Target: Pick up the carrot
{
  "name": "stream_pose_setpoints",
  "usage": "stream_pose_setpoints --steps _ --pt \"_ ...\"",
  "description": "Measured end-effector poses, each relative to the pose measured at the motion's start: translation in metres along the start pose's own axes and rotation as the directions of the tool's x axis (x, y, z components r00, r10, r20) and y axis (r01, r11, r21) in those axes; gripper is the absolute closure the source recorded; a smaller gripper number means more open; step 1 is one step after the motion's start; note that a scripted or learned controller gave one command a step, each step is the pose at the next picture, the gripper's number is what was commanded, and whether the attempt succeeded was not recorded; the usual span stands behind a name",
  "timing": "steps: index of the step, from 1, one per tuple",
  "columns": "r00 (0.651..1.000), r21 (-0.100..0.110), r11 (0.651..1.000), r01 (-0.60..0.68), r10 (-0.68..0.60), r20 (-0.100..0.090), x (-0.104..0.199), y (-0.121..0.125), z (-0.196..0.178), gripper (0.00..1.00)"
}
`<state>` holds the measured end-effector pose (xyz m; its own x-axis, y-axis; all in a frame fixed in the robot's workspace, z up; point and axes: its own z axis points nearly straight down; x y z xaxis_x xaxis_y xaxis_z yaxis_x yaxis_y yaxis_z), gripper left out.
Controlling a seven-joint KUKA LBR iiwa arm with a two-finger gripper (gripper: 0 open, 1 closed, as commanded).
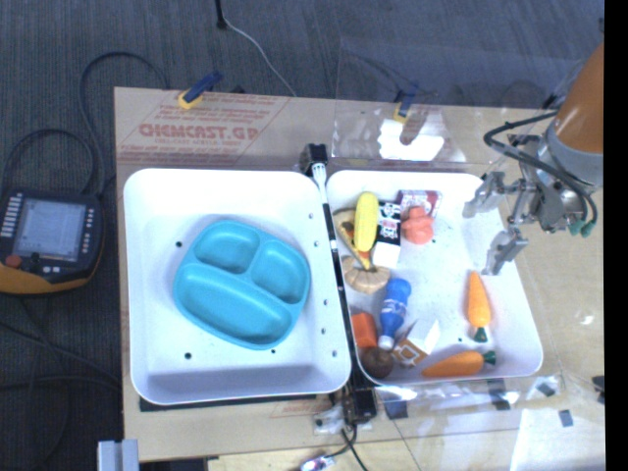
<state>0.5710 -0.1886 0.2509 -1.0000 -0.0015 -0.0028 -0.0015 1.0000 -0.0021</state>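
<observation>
Two orange carrots with green ends lie in the right bin (525, 302). One carrot (477, 302) points up and down near the bin's right wall. The other carrot (454, 365) lies crosswise at the front wall. My gripper (493, 226) hangs over the right bin's far right part, just above and behind the upright carrot. It is open, with one finger (480, 196) farther back and the other finger (503, 251) nearer, and nothing between them.
The right bin also holds a banana (365, 221), a blue bottle (395, 307), a pink-red fruit (418, 228), a small carton (388, 244) and an orange can (363, 329). A blue divided plate (241, 281) sits in the left bin (147, 204).
</observation>
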Motion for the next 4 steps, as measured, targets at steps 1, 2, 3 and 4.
stream_pose_setpoints --steps 1,2,3,4 --pt "0.996 0.003 0.996 0.086 -0.086 0.007 -0.016 -0.005 0.157 0.00" --pt "0.991 0.003 0.991 0.133 -0.133 0.012 0.037 -0.035 0.159 0.00" --pt "0.991 0.011 0.991 0.135 -0.135 0.019 0.033 -0.035 0.147 1.00" --pt "0.991 0.010 0.991 0.135 -0.135 0.017 0.033 -0.035 0.148 0.00"
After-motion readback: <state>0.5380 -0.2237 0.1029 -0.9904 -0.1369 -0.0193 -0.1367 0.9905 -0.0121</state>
